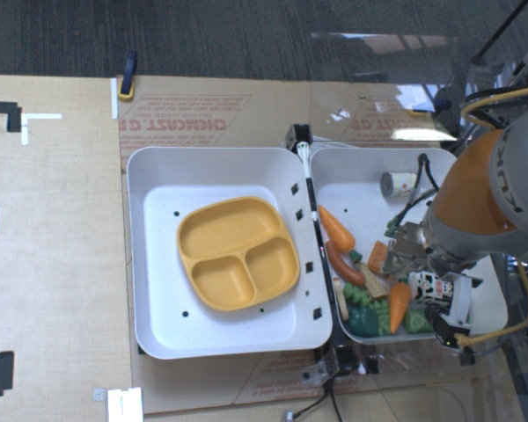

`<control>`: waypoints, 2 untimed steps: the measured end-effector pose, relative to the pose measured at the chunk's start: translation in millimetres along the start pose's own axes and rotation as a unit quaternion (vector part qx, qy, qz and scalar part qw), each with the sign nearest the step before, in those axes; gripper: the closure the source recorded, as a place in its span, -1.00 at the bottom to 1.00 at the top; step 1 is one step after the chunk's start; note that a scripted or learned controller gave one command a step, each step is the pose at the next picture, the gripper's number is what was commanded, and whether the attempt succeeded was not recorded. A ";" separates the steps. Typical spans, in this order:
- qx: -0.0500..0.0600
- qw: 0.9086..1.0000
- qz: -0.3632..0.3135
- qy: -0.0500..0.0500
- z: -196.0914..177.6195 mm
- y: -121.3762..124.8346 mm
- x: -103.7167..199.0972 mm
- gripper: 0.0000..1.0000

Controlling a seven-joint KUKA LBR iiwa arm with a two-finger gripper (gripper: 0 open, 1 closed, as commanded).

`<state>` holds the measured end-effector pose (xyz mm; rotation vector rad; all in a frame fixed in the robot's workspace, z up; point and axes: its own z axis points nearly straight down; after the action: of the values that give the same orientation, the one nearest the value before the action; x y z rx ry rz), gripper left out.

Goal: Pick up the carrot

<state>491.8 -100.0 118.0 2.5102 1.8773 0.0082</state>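
One carrot lies tilted in the right bin, close to its left wall. A second carrot stands slanted near the bin's front, among green toys. My gripper hangs over the middle of the right bin, between the two carrots, right beside a small orange block. The grey wrist and orange band cover the space behind it. Nothing shows as lifted off the bin floor.
A brown sausage lies below the first carrot. Green leafy toys crowd the front of the right bin. A white cylinder rests at its back. The left bin holds a yellow divided plate.
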 end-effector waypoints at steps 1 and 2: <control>0.000 1.000 0.000 0.000 0.0 -0.1 0.1 -1.00; -0.013 0.997 -0.078 0.003 14.3 7.0 -29.4 -1.00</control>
<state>490.3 -130.3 103.8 2.3421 2.0564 0.0387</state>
